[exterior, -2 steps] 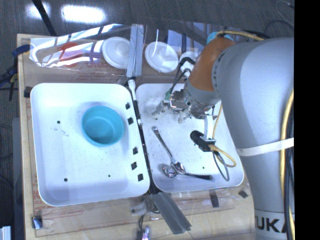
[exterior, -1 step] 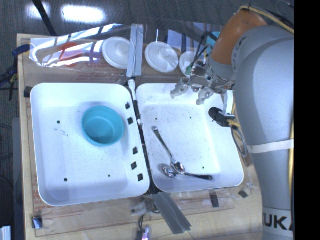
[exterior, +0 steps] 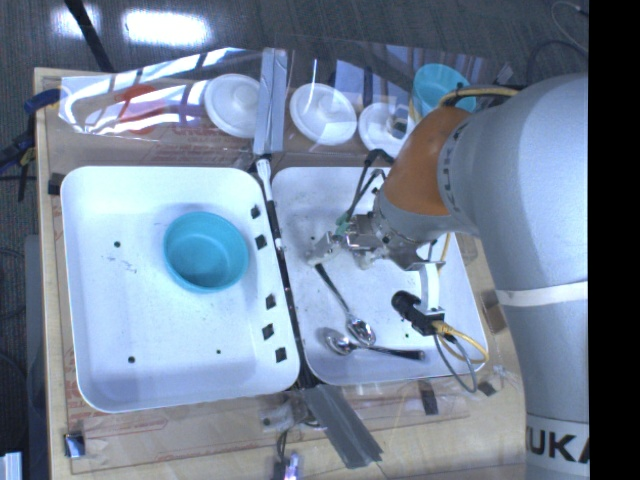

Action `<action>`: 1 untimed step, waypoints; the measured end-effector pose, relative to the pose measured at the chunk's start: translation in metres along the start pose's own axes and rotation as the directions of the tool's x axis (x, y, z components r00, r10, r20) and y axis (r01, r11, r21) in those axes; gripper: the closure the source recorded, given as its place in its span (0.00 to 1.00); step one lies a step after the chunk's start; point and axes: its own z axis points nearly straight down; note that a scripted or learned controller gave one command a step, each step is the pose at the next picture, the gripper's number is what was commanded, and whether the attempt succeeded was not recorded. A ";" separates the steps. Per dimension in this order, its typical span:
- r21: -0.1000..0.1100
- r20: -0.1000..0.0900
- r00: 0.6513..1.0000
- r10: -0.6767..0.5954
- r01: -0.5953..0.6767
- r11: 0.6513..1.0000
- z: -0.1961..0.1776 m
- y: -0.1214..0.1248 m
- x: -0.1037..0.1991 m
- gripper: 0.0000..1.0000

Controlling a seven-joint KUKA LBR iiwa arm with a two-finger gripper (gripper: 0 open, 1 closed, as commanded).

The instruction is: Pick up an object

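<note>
Spoons (exterior: 350,330) lie just below my gripper (exterior: 345,236) in the right bin (exterior: 300,193); I can't tell its grip.

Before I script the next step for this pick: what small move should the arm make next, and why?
Probably move the gripper a little toward the near edge, then down over the spoons. It hovers in the right bin near its far end, while both spoons lie crossed near the front wall and the blue bowl sits in the left bin.
</note>
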 end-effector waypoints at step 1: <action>-0.004 0.001 0.991 0.135 -0.135 0.991 -0.098 0.012 -0.042 0.00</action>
